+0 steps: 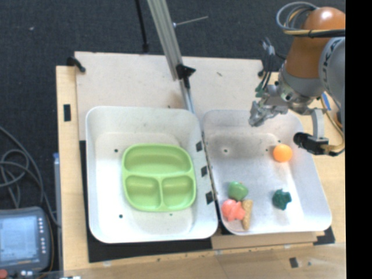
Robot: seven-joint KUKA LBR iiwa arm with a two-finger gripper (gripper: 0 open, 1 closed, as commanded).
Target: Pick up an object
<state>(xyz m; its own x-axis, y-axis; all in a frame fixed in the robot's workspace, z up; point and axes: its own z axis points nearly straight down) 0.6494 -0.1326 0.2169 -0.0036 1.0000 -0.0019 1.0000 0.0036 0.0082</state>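
The right bin (pixel 302 214) holds several small toys. An orange ball (pixel 282 153) lies near its right wall. A dark green piece (pixel 281 199) sits toward the front right. A light green piece (pixel 237 190), a pink piece (pixel 232 210) and a tan cone (pixel 248 213) cluster at the front left. My gripper (pixel 257 119) hangs over the bin's back edge, above and left of the orange ball, well apart from every toy. Nothing shows between its fingers.
The left bin (pixel 99 156) carries a light green divided plate (pixel 158 176). A slanted metal pole (pixel 168 39) comes down to the gap between the bins at the back. The arm's orange band (pixel 311 34) rises at the upper right.
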